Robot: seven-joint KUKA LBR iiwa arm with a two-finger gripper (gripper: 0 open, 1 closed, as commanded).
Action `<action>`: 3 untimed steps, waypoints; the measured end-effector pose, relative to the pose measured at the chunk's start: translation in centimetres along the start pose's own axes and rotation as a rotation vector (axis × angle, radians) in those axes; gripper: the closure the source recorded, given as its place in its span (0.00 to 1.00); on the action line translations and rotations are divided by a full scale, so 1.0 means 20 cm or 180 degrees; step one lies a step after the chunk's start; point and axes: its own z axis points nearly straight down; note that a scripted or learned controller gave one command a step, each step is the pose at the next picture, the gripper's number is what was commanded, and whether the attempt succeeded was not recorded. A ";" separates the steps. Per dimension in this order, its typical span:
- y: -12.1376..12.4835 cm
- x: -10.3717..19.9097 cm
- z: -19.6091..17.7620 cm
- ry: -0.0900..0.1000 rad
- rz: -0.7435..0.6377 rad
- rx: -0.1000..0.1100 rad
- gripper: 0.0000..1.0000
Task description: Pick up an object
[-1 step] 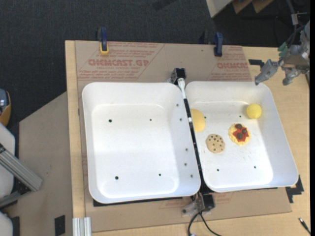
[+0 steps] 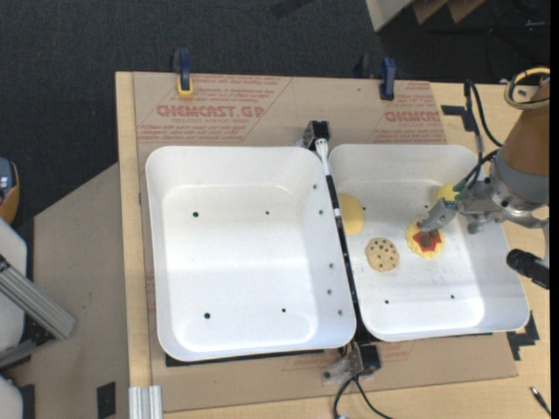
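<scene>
The gripper (image 2: 430,231) hangs low in the right bin (image 2: 463,317), its tip right over a small yellow-and-red piece (image 2: 425,243) with a rounded, lumpy outline; how its jaws are set I cannot tell, and no object is visibly held. Just left of the jaws lies a flat round tan cookie (image 2: 382,254) dotted with dark specks, and beyond it a smooth yellow dome-shaped object (image 2: 350,213) rests against the bin's left wall. Both glossy white plastic bins sit on a brown board (image 2: 262,112).

Right bin: speckled cookie (image 2: 382,254), yellow piece (image 2: 351,214), yellow-red toy (image 2: 425,241)
</scene>
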 end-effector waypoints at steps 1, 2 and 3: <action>0.08 -0.14 0.23 0.0021 -0.0011 -0.0065 0.00; 0.10 -0.14 0.14 -0.0012 -0.0020 -0.0116 1.00; -0.09 -0.16 -0.31 -0.0036 -0.0002 -0.0084 1.00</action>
